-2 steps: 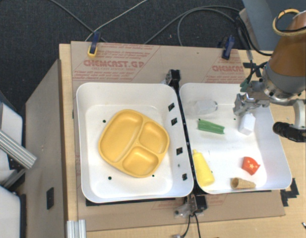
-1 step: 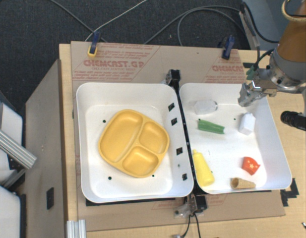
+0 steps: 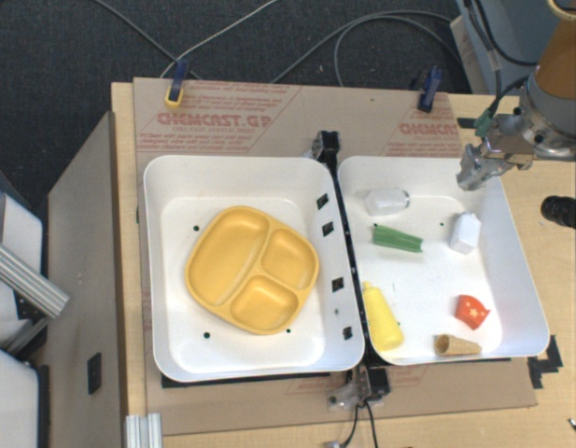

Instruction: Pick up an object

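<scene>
The tool hovers over the right bin's far rim, nothing between its fingers; their spread is unclear. The white block lies just below it.

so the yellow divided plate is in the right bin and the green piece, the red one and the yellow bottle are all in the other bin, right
Not quite. The camera view shows the yellow divided plate lying in the left bin, not the right one. The green piece, the red one and the yellow bottle are indeed all together in the other bin.
</scene>
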Motion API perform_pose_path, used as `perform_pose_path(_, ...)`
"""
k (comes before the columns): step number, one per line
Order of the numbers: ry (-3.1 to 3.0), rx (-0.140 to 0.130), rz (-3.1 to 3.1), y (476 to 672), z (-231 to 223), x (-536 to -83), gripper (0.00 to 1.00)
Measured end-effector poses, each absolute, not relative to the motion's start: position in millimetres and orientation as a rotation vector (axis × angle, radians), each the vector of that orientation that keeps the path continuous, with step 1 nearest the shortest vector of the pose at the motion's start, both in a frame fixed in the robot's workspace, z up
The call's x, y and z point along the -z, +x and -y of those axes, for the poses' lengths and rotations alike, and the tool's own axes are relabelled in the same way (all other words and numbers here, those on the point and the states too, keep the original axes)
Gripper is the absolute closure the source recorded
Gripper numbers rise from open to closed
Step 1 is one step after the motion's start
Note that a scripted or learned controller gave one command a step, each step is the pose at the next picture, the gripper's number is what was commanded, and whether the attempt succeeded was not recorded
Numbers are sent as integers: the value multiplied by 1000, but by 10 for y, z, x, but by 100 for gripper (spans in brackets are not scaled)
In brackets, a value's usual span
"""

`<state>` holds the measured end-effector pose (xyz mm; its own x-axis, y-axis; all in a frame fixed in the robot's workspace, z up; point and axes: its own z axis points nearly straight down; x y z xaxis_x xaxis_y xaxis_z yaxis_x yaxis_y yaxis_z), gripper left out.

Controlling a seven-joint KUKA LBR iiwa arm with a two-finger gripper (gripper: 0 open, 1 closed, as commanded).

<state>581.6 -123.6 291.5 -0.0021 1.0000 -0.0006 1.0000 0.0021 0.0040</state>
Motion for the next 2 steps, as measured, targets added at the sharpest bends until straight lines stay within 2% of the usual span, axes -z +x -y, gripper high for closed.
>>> perform_pose_path(1, 2219, 1, -2229, 5836, 762, -2712, 100)
perform_pose_path(2, 2215, -2, -2231, 5901, 170, -2703, 100)
